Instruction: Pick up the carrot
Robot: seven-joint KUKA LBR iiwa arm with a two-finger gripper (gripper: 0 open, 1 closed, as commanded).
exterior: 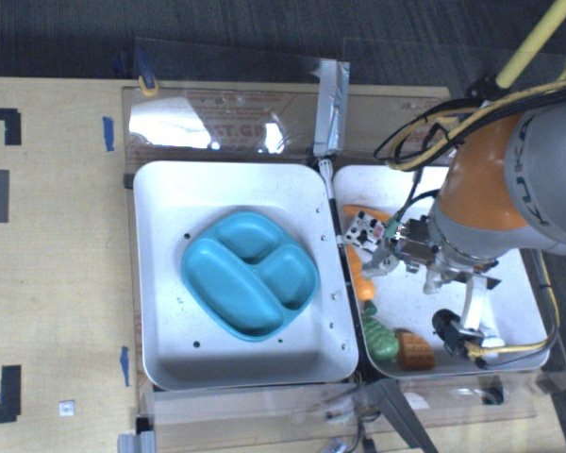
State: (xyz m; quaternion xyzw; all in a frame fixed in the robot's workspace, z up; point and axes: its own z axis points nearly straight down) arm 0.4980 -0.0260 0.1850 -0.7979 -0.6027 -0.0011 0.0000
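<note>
The carrot (pixel 357 276) is an orange piece lying along the left wall of the right bin (pixel 519 295), partly hidden under the arm's wrist. My gripper (pixel 377 250) hangs low over that bin's left side, just right of and above the carrot. A black-and-white speckled object (pixel 360 228) sits right at the gripper's tip. From this slant I cannot tell whether the gripper touches the carrot.
A blue divided plate (pixel 250 272) lies in the left bin (pixel 170 206). In the right bin's front corner sit a green vegetable toy (pixel 380 341) and a brown waffle-like piece (pixel 416 350). Another orange strip (pixel 366 213) lies near the back. Cables trail beside the wrist.
</note>
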